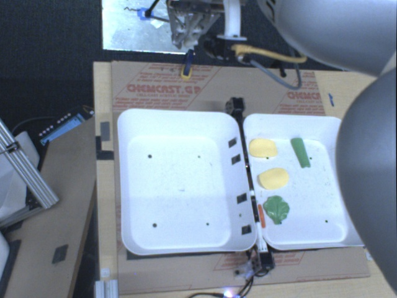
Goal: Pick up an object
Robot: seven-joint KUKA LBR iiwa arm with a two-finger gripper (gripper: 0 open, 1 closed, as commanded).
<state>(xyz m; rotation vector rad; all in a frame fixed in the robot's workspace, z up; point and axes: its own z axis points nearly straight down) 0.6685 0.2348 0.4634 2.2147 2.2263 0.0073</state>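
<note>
The gripper (186,39) hangs near the top of the camera view, above the far edge of the bench and well clear of both bins. Its metal fingers taper downward to a narrow point; whether they are parted or pressed together cannot be told from here, and nothing can be seen between them. Just below its tip a small blue and yellow clip (187,66) sits on the brown cardboard sheet (167,89) that lies under the bins. Beside the gripper, a yellow hose (273,54) and a grey cable run off to the right toward the arm (366,135), whose big grey body fills the upper right and right side.

The right bin (322,225) holds all the loose things. A yellow piece (262,148) lies near its far left corner, and a second yellow piece (273,178) lies just below it, apart from the first. A green stick (301,152) lies to the right of the upper yellow piece, slightly slanted. A green leafy piece (276,208) sits nearest the camera, with a small orange sliver (262,215) just beside it against the bin's left wall.

The left bin (133,185) sits touching the right one along a black divider (244,166).
</note>
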